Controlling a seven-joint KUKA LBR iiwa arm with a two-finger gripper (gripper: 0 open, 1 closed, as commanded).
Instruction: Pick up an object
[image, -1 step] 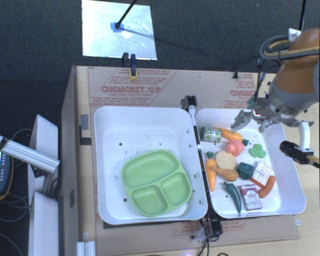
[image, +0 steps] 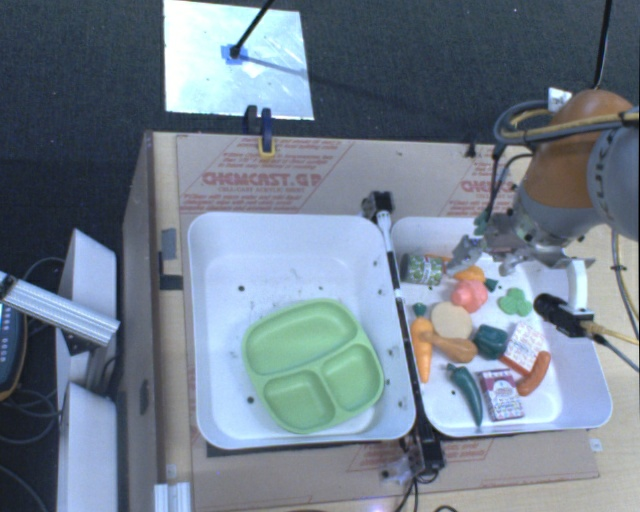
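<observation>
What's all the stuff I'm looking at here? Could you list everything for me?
left bin: 1, white, left half of the bench
divided plate: 1, light green, three compartments, in the left bin
right bin: 1, white, beside the left bin
can: 1, green label, lying at the right bin's far left
carrot: 1, orange, along the right bin's left wall
pink toy: 1, pink, near the bin's middle
chilli pepper: 1, dark green, near the front
small box: 1, red and white, front of the right bin
sausage: 1, orange-red, right of the box
clover piece: 1, green, right of the pink toy
arm: 1, grey with orange band, over the right bin
gripper: 1, grey, above the can and pink toy
</observation>
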